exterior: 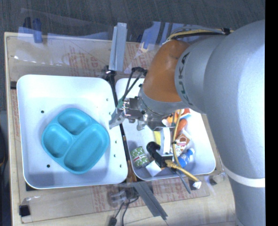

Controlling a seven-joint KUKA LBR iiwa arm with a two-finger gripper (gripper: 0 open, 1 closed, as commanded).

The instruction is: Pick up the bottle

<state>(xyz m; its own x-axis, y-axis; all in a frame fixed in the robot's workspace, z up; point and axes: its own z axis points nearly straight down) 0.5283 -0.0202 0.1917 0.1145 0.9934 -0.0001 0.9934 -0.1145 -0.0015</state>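
What looks like the bottle (182, 144) lies in the right bin (208, 160), near its right wall. It has a white and orange label and a blue end toward the front. My gripper (129, 115) hangs under the orange wrist band, over the left side of the right bin, close to the wall between the two bins. It is to the left of the bottle and apart from it. Nothing shows in its grasp. The arm hides much of the right bin's back half.
A green can (139, 156) lies at the front left of the right bin, with a small white piece (153, 169) beside it. The left bin (30, 91) holds a blue divided plate (75, 139). A grey upright post (118, 46) stands behind the bins.
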